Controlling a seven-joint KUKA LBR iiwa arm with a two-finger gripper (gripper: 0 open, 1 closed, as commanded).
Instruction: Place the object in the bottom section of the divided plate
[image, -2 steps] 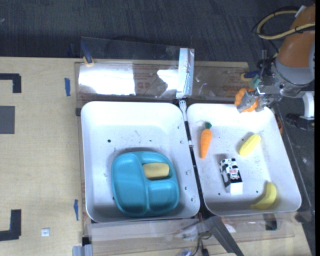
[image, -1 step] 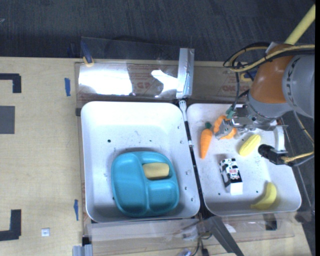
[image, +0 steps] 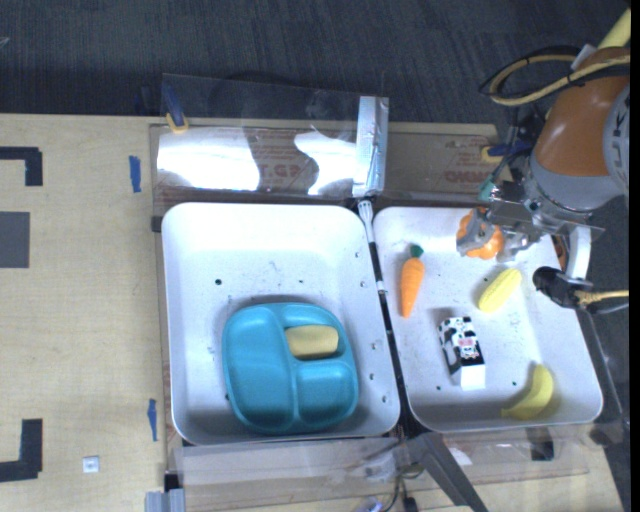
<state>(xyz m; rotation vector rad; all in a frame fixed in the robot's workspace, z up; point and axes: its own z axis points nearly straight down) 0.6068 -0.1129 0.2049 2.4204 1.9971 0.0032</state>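
A blue divided plate (image: 262, 372) lies in the left bin (image: 200, 260), toward its front. A pale yellow rounded piece (image: 313, 342) rests in the plate's upper right section. The plate's lower right section and its large left section hold nothing. My gripper (image: 503, 228) hangs over the back of the right bin (image: 575, 395), under the grey wrist and orange band. A small orange object (image: 478, 241) sits right at the gripper's left side; whether it is held I cannot tell.
The right bin also holds a carrot (image: 411, 284), a yellow lemon-like piece (image: 499, 289), a cow-print carton (image: 461, 349) and a banana (image: 533, 394). A shiny clear sheet (image: 270, 150) stands behind the left bin. Cables (image: 535, 75) loop above the arm.
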